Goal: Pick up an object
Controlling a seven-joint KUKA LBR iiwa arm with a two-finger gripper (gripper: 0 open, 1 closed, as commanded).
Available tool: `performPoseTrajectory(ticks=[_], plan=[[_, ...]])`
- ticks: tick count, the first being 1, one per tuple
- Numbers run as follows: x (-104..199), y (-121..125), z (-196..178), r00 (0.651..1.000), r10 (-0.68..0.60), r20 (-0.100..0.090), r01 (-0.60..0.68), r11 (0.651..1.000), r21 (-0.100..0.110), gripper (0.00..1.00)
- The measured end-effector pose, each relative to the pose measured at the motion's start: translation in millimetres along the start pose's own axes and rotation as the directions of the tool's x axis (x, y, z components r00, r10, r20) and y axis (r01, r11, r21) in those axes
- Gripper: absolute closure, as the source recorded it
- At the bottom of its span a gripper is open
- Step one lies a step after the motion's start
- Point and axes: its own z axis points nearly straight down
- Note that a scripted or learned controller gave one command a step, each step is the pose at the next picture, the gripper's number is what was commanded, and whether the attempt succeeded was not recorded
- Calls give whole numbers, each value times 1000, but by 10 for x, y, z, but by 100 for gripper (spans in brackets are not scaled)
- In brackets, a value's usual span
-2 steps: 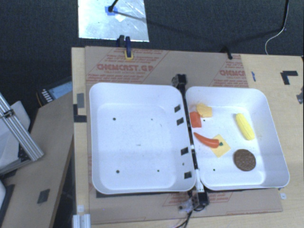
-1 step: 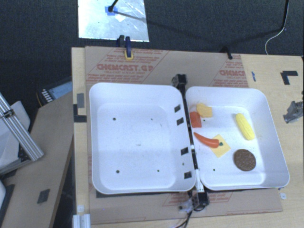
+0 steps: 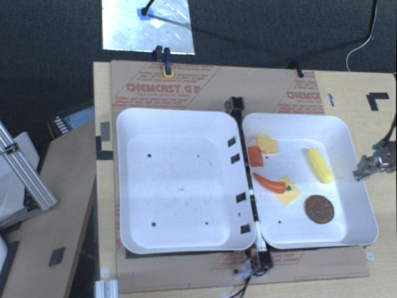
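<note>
**A:** Start with the biggest things. What's on the bench?

**B:** The bench (image 3: 74, 166) carries a brown board (image 3: 205, 85) printed with red lettering, and on it two shallow white bins sit side by side, touching along a black hinge strip. The left bin (image 3: 180, 120) is the larger-looking one. The right bin (image 3: 353, 166) holds all the loose items.

**A:** And the arm?

**B:** Just its tip reaches in at the right edge. The gripper (image 3: 372, 164) is a small grey metal piece outside the right bin's right wall, just beside the rim. It's cut off by the frame and blurred, so whether it is spread or closed I cannot tell. Nothing is visibly between its fingers.

**A:** Now the objects, big to small.

**B:** A brown round disc (image 3: 319, 209), flat, lies near the bin's lower right. A yellow corn cob (image 3: 319, 165) lies above it, angled, nearest the gripper. An orange-red carrot-like piece (image 3: 270, 182) lies mid-bin, its tip touching a yellow wedge (image 3: 288, 195) that may be cheese. Up by the hinge, a small red block (image 3: 255, 156) sits just beside another yellow piece (image 3: 267, 144).
</note>
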Motion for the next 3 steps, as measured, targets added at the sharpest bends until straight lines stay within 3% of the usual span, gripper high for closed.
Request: performPoseTrajectory(ticks=[1, 2, 3], plan=[[1, -41, 789, 1000, 0, 0, 0, 1000, 0, 100], [-4, -36, 749, 1000, 1, 2, -1, 1000, -4, 0], [-11, -23, -1260, 1000, -5, 10, 5, 1000, -24, 0]])
